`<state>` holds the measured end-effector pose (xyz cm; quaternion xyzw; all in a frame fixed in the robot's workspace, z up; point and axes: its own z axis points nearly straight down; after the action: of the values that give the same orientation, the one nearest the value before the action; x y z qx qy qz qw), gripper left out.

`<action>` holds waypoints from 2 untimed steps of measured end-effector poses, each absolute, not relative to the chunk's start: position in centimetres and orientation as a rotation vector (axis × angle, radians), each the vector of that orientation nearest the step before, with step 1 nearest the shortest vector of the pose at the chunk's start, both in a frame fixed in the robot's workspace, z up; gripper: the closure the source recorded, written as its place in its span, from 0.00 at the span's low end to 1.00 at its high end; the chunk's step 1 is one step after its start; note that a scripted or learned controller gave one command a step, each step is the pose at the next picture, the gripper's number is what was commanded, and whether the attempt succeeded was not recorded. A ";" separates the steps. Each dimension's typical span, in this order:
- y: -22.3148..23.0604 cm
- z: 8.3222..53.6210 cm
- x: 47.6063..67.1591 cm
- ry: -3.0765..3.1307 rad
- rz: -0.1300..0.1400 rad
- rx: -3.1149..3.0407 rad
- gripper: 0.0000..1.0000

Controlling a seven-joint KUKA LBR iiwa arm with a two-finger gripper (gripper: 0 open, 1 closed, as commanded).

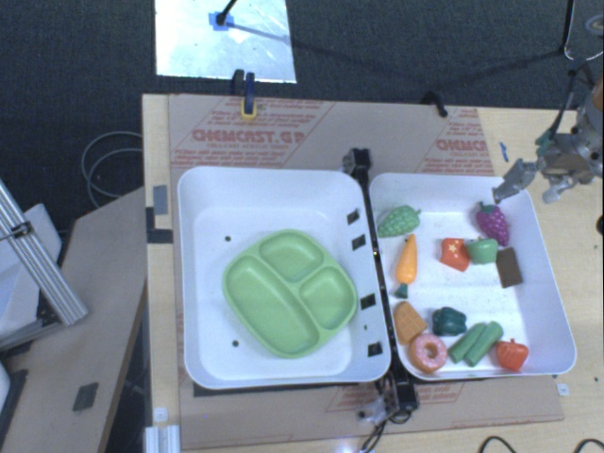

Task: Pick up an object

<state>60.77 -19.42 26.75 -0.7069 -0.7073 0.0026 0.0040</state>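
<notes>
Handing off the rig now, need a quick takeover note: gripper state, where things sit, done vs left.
Gripper: open, holding nothing, poised over the right bin's far right corner, just beside the purple grapes.
Right bin holds all the toy food: green grapes, carrot, donut, tomato and others.
Left bin: green divided plate.
Done: nothing picked.
Left: descend, close on an item, lift. Purple grapes look nearest.
</notes>
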 end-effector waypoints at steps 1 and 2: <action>-19.3 27.4 61.0 -2.226 -0.001 -2.219 0.00; -19.1 23.1 61.5 -2.227 0.000 -2.216 0.00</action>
<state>61.51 -19.06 23.15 -0.7054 -0.7088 0.0001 0.0000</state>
